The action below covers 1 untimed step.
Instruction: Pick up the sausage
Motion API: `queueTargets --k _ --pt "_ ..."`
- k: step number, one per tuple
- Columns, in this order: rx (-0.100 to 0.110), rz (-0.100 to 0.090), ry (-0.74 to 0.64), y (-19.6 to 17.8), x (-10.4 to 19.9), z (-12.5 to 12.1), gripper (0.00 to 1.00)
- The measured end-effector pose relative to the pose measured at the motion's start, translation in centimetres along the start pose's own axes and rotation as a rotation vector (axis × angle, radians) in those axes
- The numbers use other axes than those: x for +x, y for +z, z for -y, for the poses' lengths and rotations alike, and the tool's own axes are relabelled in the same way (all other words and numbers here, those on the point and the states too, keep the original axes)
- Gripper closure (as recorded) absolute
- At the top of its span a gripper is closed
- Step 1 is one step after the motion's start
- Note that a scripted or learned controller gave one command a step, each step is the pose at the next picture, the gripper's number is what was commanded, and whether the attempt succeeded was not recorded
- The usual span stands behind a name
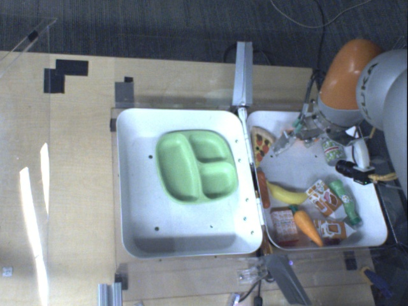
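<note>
Sausage (262, 188) lies against the left wall of the right bin (380, 234), lengthwise along the divider, likely just dumped there with the other toy food. Gripper (281, 141) hovers above the pizza slice (261, 143), jaws apart, nothing between them, near but apart from the sausage. It looks thin, reddish-brown, smooth, with the banana (286, 194) just beside it.

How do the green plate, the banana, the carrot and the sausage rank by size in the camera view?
1. Green plate, by far the largest.
2. Banana.
3. Sausage and carrot: too alike to rank; the sausage is thinner.
</note>
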<state>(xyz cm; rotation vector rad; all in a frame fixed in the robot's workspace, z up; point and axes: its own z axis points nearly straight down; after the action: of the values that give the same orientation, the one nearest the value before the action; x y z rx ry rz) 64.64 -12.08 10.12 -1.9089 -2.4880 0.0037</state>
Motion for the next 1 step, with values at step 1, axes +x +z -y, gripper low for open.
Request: queueTargets --k 1 --pt "0.047 -0.006 -0.021 1.5 1.1 -1.38 0.0"
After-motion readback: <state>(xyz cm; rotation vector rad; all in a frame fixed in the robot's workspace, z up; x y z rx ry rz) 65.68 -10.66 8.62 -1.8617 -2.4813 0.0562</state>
